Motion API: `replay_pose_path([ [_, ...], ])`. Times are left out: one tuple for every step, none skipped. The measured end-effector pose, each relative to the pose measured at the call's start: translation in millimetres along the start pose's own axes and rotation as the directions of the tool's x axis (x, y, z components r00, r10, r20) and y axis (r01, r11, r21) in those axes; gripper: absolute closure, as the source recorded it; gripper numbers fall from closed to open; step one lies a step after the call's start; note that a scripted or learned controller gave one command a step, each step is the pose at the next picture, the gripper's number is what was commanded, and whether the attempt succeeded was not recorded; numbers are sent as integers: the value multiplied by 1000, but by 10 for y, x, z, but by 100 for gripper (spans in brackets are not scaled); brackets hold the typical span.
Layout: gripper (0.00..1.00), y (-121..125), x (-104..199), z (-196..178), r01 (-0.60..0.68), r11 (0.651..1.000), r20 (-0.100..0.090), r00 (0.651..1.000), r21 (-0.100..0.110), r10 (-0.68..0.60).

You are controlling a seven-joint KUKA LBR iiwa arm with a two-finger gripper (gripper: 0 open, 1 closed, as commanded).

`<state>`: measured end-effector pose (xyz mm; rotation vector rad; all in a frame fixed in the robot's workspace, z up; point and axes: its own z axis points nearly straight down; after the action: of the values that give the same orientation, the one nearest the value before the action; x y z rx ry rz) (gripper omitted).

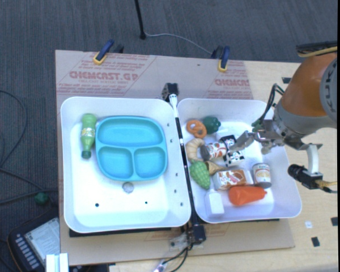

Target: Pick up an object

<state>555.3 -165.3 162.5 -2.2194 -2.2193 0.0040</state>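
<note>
The arm [311, 95] is reaching in from 3 o'clock over the right bin [283, 208], its orange band sitting above the wrist. The claw [233, 151] is hanging low over the middle of that bin's clutter, with dark fingers [228, 141] pointing toward 9 o'clock; how far they are spread cannot be told, and nothing is visibly sitting between them. A small black-and-white toy [233, 158] is lying right at the claw tip, touching or just under it; which one cannot be told. Just beside it at 9 o'clock a red-and-white can [216, 150] is lying on its side, and a pretzel [196, 128] and a dark green pepper [211, 123] are resting toward 11 o'clock. A green bumpy toy [201, 175] is leaning near the divider at 8 o'clock, a flat red-and-white packet [231, 178] is lying at 6 o'clock, an upright small can [262, 174] is standing at 4 o'clock, and an orange carrot [247, 195] and a white block [215, 203] are lying near the bin's lower rim. In the left bin [79, 208] a blue divided tray [130, 147] is sitting centrally, with a green bottle [88, 135] lying just beside it at 9 o'clock. Both bins are resting on a brown board [102, 75] on the surface.
</note>
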Motion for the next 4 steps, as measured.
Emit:
replay_pose_path([
  [0,-573,526,753,-2,1000,3,1000,-9,2],
  [100,-558,524,643,-2,1000,4,1000,-13,2],
  [100,221,937,-222,1,1000,1,1000,-5,-1],
  [0,217,934,-218,1,1000,1,1000,-3,-1],
])
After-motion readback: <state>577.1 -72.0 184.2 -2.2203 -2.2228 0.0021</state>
